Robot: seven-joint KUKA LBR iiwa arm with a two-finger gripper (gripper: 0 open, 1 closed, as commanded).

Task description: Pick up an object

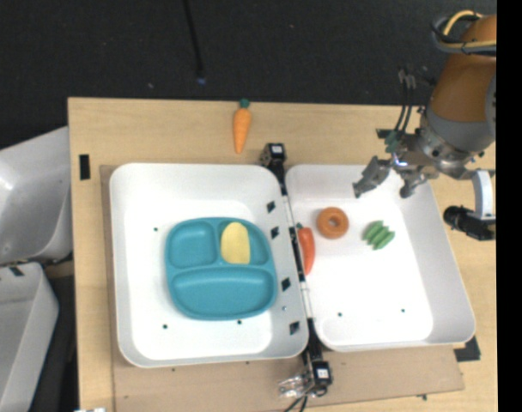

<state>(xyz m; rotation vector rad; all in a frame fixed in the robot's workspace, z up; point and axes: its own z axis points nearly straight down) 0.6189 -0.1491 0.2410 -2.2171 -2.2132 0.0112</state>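
No legible text or markings

Lay on bare bench (158, 131) beyond the bins: a toy carrot (241, 126); beside it, small black clip (273, 154).

The arm (457, 101) is reaching in from three o'clock, its gripper (387, 181) hanging with fingers spread, pointing toward seven o'clock.

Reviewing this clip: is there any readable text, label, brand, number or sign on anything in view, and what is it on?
None can be read.
The blue tray, the two white bins, the food items and the gripper carry no visible lettering.
The small black clips between the bins are too small to tell whether they bear markings.
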